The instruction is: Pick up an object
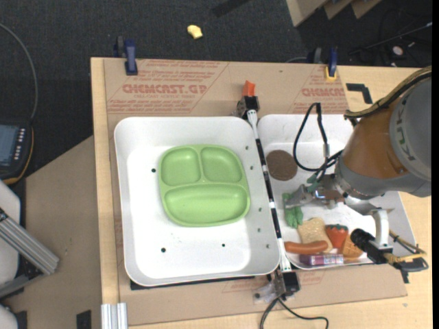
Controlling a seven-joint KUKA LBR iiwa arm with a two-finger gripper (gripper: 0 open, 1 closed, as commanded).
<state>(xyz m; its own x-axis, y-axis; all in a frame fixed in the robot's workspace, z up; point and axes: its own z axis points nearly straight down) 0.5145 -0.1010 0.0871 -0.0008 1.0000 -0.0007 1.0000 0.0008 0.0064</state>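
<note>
My gripper (299, 197) hangs low in the right bin (288, 130), near its left wall. Just beneath and in front of it lies a small green piece (295, 216). A brown round disc (280, 164) sits behind the gripper, apart from it. Along the bin's front lie a tan bread slice (313, 229), a red sausage (306, 247), a red pepper-like piece (337, 237), an orange piece (352, 251) and a pink-purple tube (322, 259). The arm (384, 149) hides the bin's right part.
The left bin (137, 204) holds a green divided plate (204, 185) in its middle. A black rail with clips (264, 177) runs between the two bins. Cables (309, 132) loop over the right bin's back.
</note>
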